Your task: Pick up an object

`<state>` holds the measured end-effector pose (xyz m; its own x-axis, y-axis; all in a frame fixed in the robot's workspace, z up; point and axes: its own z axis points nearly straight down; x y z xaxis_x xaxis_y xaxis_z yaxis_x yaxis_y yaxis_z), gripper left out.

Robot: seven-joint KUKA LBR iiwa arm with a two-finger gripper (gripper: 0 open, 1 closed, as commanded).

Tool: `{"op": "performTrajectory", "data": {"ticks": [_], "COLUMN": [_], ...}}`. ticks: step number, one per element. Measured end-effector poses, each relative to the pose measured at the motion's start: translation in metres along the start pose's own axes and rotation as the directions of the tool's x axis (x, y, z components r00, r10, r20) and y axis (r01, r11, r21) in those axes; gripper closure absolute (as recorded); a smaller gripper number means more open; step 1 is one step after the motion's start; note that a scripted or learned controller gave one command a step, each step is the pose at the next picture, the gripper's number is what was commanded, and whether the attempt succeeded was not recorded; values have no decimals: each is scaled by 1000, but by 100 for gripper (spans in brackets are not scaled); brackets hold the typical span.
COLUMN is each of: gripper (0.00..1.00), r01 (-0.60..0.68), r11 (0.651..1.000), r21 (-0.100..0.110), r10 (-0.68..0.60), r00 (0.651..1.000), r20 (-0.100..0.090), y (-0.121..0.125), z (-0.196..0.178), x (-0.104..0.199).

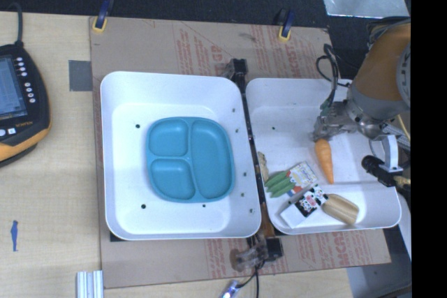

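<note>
Now, step: approach — the tool (328,128) is low in the right bin (279,98), right at the top end of the carrot (325,160).
Tool state: cannot tell whether it is released or clenched; nothing is visibly between its tips.
Carrot: lies lengthwise on the bin floor, thick end toward the tool, apparently touching or just beneath it.
Other candidates: green pod (278,182), printed packet (302,176), dark card (308,202) and wooden block (340,209) cluster near the bin's front edge.
Left bin (122,98): holds a blue tray (189,158), well apart from the arm.
Next move: likely needs the tool centred over the carrot's width, closing across it, then a straight lift.
Risk: tapered carrot may slip out.
</note>
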<state>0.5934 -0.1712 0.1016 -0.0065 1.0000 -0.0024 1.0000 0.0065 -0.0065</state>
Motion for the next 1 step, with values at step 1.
{"op": "performTrajectory", "data": {"ticks": [1], "gripper": [100], "r01": [1], "r11": [1000], "r21": [-16], "r10": [-1], "r00": [1000], "r20": [2], "y": [-113], "z": [9], "x": [33]}}
